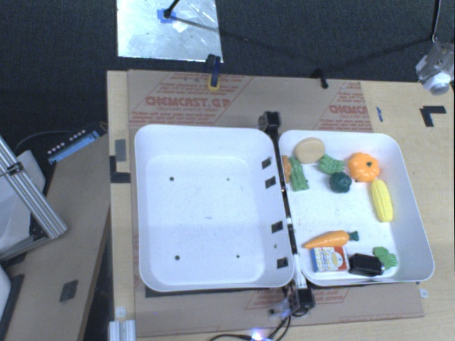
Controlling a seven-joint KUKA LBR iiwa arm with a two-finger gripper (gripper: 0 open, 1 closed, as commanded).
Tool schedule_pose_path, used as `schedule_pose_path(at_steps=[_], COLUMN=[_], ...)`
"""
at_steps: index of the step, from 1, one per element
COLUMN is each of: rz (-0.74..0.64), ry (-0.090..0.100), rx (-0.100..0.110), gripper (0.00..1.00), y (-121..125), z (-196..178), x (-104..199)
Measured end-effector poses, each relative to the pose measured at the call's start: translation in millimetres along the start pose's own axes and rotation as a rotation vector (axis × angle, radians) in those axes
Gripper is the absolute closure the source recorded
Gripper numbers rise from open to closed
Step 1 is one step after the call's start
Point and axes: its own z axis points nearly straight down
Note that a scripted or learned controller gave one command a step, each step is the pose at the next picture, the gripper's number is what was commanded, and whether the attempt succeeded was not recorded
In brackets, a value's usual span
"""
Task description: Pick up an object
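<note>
Progress: nothing is lifted yet; by my reading the whole pick is left to do.
Candidates: every toy lies inside the right bin, none raised off its floor.
Far end of the right bin: toy pumpkin, beige round piece, dark green ball.
Outer wall of the right bin: corn cob, well apart from its neighbours, probably the easiest grasp.
Near end of the right bin: carrot, small printed box, black item.
Beside the right bin: left bin.
</note>
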Motion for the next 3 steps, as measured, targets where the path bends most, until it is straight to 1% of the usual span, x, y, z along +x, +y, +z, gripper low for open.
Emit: schedule_pose_path(at_steps=[2,3], rz=[0.0,-0.001], ry=[0.0,0.001], rx=[0.0,0.002], gripper=[1.0,1.0], y=[-31.4,-49.4], z=[-31.5,-30.5], x=[14.6,32.6])
